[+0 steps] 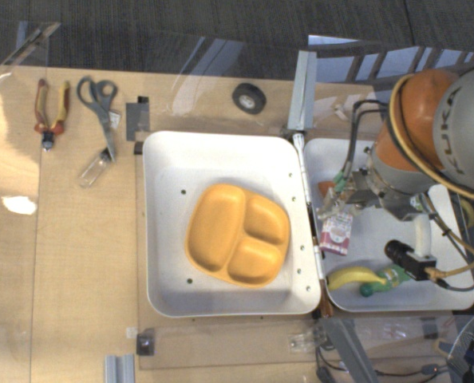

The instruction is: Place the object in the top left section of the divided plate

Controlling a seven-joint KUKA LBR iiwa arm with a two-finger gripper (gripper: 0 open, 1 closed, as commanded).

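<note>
- Lying on the wooden bench far left of the bins: scissors, pliers, a tape roll.
- Right bin holds a banana and a pink packet near the left wall.
- Gripper hangs over the packet; whether its fingers are apart I cannot tell.
- Smooth yellow divided plate sits in the left bin.

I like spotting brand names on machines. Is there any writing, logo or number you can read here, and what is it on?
"KUK": large dark letters on the grey arm, cut off at the picture's edge.
Pink and white packet in the right bin: it bears print, too small and blurred to read.
Nothing else bears legible text.
</note>
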